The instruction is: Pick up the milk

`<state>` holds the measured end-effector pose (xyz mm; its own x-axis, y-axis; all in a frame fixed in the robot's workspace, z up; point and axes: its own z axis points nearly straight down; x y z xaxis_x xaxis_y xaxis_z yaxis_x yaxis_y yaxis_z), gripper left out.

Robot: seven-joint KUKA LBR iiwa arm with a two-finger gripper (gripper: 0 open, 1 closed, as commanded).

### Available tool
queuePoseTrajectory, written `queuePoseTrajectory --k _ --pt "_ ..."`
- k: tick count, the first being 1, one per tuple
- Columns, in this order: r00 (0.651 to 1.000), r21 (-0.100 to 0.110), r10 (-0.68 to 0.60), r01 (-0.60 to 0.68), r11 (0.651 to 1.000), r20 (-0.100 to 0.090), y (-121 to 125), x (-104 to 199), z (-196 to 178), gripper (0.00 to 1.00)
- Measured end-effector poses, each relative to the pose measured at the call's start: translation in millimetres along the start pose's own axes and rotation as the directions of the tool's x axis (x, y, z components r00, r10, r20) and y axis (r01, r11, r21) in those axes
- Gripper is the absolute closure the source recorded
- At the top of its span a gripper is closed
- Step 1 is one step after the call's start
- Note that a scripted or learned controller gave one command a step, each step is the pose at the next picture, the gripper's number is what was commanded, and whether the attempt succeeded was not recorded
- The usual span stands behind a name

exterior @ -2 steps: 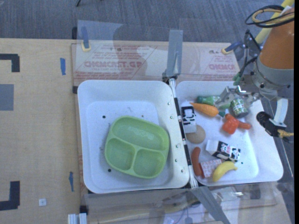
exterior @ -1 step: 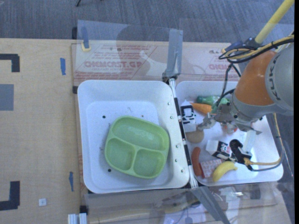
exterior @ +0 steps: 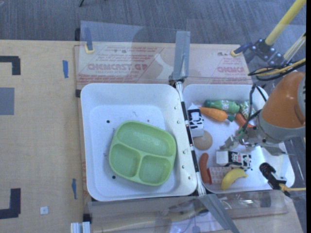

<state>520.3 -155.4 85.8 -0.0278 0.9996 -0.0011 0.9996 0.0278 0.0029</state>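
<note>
Two white bins sit on the bench, and in the right bin (exterior: 286, 166) the gripper (exterior: 236, 142) hovers open just above the milk (exterior: 234, 158) (unlifted, beside a banana (exterior: 232, 178)), so grasping remains.

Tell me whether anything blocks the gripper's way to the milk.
Nothing visible blocks it. The gripper hangs over the right bin, and the milk stands by that bin's left wall. A round tan piece lies between them, low on the floor; the carrot lies just right of the milk.
</note>
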Motion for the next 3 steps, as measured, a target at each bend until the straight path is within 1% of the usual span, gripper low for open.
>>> queuePoseTrajectory --k 1,2,3 --pt "1.000 -0.003 0.003 -0.003 1.000 0.001 1.3 -1.1 -9.2 1.00" --pt "0.958 0.002 -0.288 0.288 0.958 -0.001 -41.0 -39.5 -85.0 1.00" --pt "0.937 0.002 -0.349 0.349 0.937 -0.001 -39.2 1.8 -115.3 1.00"
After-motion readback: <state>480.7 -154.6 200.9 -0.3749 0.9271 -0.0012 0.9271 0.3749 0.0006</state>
